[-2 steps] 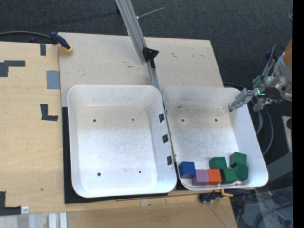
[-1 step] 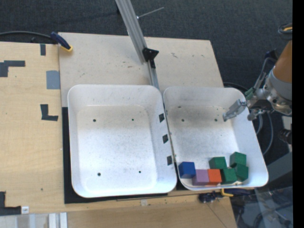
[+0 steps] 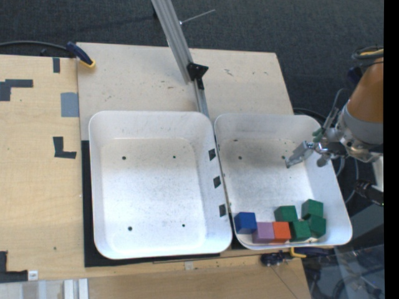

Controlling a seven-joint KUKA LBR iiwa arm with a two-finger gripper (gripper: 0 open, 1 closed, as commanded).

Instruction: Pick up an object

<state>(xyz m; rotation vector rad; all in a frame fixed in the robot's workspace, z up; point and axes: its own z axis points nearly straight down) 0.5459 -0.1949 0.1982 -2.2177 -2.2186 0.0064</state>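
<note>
Camera view shows my arm (image 3: 368,108) reaching in from the right, its orange band above the grey wrist, with my gripper (image 3: 307,154) hanging over the right-hand edge of the right bin (image 3: 262,124). One finger (image 3: 294,159) slants down and to the left above the bin's bare white floor, the other sits closer to the rim, and there is a visible gap between the two. Nothing lies between them.

The things to pick are all gathered in the near corner of that same bin, well apart from my gripper. A blue block (image 3: 245,222) sits furthest left, a purple block (image 3: 265,231) just beside it, then an orange block (image 3: 282,230) touching the purple one. Several green blocks (image 3: 304,220) crowd together to the right of those, against the bin's front wall.

The left bin (image 3: 100,129) sits alongside, sharing a middle edge with the right one. A metal bar (image 3: 174,30) runs in from the top of the bench towards the join between the bins.
</note>
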